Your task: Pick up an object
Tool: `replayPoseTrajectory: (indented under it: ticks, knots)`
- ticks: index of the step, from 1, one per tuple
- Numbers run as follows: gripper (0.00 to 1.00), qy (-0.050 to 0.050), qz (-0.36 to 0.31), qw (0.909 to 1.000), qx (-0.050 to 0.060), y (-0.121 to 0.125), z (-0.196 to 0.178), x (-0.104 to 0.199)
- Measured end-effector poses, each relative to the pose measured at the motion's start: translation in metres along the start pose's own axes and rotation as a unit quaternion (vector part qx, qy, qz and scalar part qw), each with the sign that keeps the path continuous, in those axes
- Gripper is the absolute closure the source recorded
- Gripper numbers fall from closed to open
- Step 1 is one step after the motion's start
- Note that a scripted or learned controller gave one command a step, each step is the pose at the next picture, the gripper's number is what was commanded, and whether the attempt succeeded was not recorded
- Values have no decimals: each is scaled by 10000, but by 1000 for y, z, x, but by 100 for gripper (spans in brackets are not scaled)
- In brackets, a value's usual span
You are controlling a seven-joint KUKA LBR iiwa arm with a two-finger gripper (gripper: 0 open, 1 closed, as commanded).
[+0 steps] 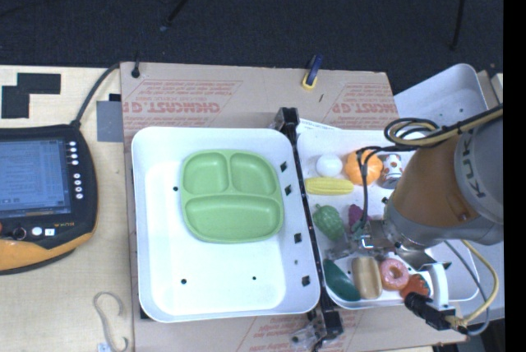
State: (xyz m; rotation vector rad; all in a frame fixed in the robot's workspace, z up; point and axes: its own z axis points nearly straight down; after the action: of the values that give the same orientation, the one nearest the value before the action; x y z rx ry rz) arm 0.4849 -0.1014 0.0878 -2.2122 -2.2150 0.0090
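Observation:
The right bin [308, 165] holds several toy foods: a white egg [329, 165], an orange fruit [362, 167], a yellow corn cob [329, 187], a green bumpy vegetable [329, 221], a purple piece [356, 216], a dark green item [340, 280], a tan bread-like piece [366, 276] and a pink donut [394, 274]. My gripper [371, 244] hangs low over the bin's near half, between the green vegetable and the bread piece. The arm's orange band [431, 190] and wrist cover the bin's right part.
The left bin [164, 276] bears a green divided plate [232, 196]. A black divider [297, 202] runs between the bins. A teach pendant [41, 190] lies at the left of the bench, and a metal hook [111, 317] near the front edge.

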Motion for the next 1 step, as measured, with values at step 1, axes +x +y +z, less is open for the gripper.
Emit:
replayPoseTrajectory:
  ticks: [1]
  knots:
    - [100,1,35,10000,0,1,-11,-2]
